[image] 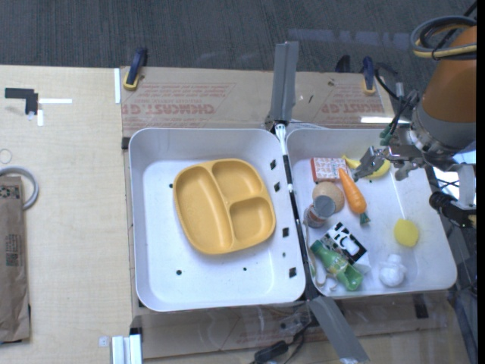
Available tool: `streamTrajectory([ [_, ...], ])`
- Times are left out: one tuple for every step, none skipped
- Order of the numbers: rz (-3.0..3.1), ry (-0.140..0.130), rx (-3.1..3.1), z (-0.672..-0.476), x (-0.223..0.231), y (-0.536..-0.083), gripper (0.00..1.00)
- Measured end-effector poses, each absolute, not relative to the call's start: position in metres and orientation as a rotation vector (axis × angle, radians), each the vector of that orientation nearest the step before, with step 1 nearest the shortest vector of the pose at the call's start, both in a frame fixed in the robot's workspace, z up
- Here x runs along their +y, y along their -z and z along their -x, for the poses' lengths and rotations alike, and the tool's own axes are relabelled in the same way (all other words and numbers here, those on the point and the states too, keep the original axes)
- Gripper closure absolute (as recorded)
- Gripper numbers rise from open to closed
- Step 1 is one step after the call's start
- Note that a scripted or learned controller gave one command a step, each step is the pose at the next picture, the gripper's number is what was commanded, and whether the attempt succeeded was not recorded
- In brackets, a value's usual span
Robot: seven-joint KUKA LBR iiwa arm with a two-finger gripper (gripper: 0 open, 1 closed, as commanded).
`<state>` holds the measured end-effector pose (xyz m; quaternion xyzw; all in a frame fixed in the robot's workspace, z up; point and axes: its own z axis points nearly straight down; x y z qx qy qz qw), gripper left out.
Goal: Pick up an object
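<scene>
My gripper hangs over the far end of the right bin, its two fingers spread open. A yellow banana lies just under and between the fingertips; I cannot tell whether they touch it. Close to its left are an orange carrot and a red-and-white box. Further toward the front lie a brown can, a black-and-white packet, a green bottle, a yellow ball and a white lump.
The left bin holds a yellow divided plate. A grey divider post rises between the bins at the back. Cardboard lies behind the left bin. A brown bag sits at the far left.
</scene>
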<state>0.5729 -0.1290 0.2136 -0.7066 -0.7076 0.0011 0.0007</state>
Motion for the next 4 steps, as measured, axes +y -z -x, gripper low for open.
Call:
streamTrajectory([
  [2.162,-0.003,-2.278,-0.575,-0.121,-0.095,0.00],
  [2.107,-0.002,-2.330,-0.579,-0.151,-0.092,0.00],
  [2.112,-0.002,-2.326,-0.579,-0.152,-0.101,1.00],
  [2.245,-0.003,-2.198,-0.606,-0.102,-0.203,1.00],
])
